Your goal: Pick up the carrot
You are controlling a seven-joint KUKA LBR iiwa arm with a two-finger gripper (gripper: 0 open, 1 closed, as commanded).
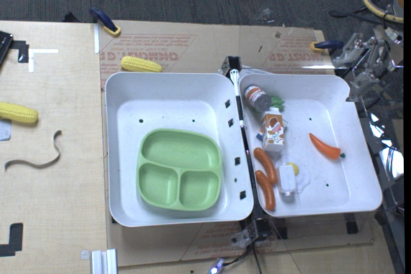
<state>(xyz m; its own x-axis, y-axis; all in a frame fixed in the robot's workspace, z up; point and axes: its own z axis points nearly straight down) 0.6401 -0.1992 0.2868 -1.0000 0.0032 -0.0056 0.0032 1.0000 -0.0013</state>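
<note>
Two shallow white plastic bins (292, 202) sit side by side on the pale wooden worktop (51, 202), over printed cardboard; its red lettering is too faint to read. The left bin holds a green three-compartment plate (180, 170). The smooth, tapered orange carrot (325, 146) lies in the right bin, right of a small printed carton (274, 130) and two glossy sausages (265, 178). Whether the hand is open cannot be told.

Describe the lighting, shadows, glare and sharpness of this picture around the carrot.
Camera view: even overhead light; the carrot is sharp and casts only a faint soft shadow on the right bin. The white bin floor is bright but not blown out. A strong glare spot sits on shiny metal at the right edge. The arm's parts at upper right look cluttered and dim.
</note>
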